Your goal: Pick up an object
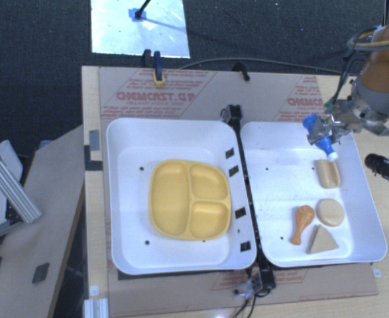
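Tabletop (pixel 68 177) under two white bins (pixel 181 134); dark carpet (pixel 35 32) at twelve o'clock; tool (pixel 327 140) grip unreadable.

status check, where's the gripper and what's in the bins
Gripper over right bin's far edge, nothing seen in it. Bread piece, round piece, drumstick, wedge lying loose. Yellow tray in left bin.

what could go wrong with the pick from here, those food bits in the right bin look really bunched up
1. The round piece, the wedge and the drumstick lie touching or nearly so; closing on one may shove or snag another.
2. The bread piece lies near the right bin's far right side, just below the gripper; a slightly off descent could clip the rim.
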Controlling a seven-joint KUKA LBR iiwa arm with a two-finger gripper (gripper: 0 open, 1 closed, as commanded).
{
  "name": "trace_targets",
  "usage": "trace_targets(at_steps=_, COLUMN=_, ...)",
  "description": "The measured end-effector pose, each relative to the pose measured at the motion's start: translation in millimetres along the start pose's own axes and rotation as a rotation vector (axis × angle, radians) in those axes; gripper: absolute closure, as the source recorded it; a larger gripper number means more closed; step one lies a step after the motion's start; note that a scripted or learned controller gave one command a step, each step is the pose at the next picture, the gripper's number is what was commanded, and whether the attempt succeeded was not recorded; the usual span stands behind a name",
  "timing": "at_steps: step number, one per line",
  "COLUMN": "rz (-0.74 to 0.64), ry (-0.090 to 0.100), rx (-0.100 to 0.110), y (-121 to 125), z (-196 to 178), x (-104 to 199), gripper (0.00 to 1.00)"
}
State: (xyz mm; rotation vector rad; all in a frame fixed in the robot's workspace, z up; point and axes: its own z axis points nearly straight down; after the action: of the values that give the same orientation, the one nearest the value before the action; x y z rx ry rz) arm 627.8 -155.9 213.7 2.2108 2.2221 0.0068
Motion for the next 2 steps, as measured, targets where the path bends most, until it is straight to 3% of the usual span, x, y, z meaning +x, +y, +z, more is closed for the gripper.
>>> trace_targets(at_steps=2, rz=-0.003, ry=0.004, rx=0.009, y=-31, z=4, x=90, gripper=1.00)
